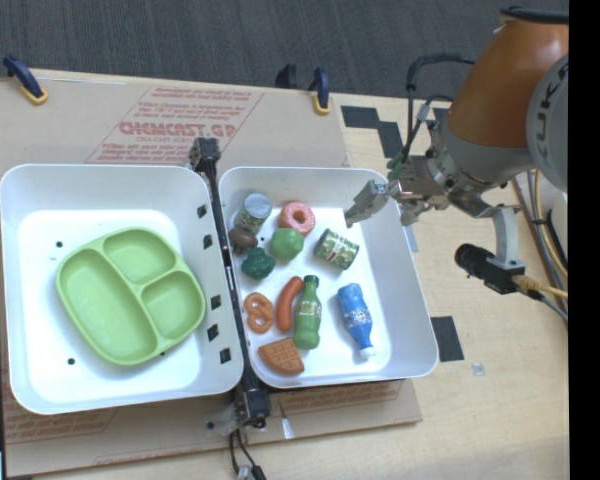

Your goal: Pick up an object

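The right bin (412, 298) holds several toy foods: a pink donut (297, 217), a green can (336, 249) lying on its side, a blue bottle (356, 318), a green bottle (308, 313), a red sausage (289, 301), a pretzel (258, 312), an orange waffle piece (281, 356), a green round fruit (287, 244), a dark green vegetable (258, 264) and a small jar (251, 215). My gripper (386, 209) hangs over the bin's upper right corner, above and right of the green can. Its fingers stand apart, open, with nothing between them.
The left bin (20, 218) holds a light green divided plate (130, 293). A black divider with clips (218, 258) runs between the bins. Both bins sit on a cardboard sheet (170, 118) held by clamps at its far edge.
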